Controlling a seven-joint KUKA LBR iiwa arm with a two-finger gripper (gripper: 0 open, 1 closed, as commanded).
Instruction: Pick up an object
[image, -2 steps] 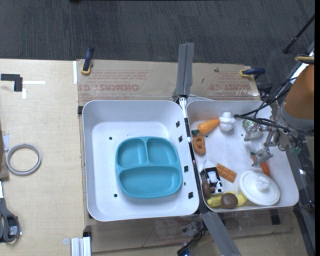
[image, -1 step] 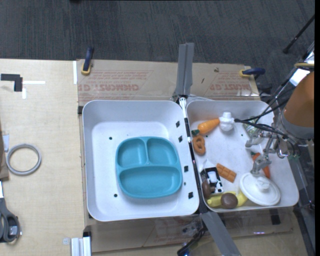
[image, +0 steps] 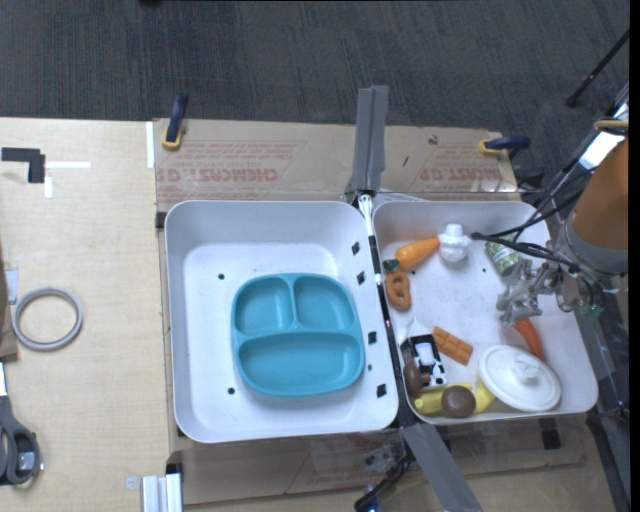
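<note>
Dark carpet runs behind a pale wooden worktop (image: 90, 400) that carries two shallow white bins side by side. Taking the right bin (image: 585, 395) as the landmark: the left bin (image: 190, 300) sits just beside it, touching along a shared edge, and holds a blue divided plate (image: 297, 333).

Inside the right bin, a toy carrot (image: 418, 251) lies near the far left corner with a small white piece (image: 453, 243) just beside it, and an orange ring (image: 399, 290) is close to the left wall. An orange block (image: 452, 346) lies near the middle, a small black-and-white item (image: 424, 357) beside it. Along the near wall sit a yellow banana (image: 430, 402) with a brown round object (image: 459, 401) on it, and a white lid (image: 518, 379) towards the near right corner.

Over the bin's right side the end effector (image: 525, 297) hangs low, just above another orange carrot-like piece (image: 530, 337). How far its fingers are apart cannot be told, and nothing is visibly between them.

Left of the bins on the worktop lie a grey ring (image: 45, 318) and scissors (image: 18, 455).
</note>
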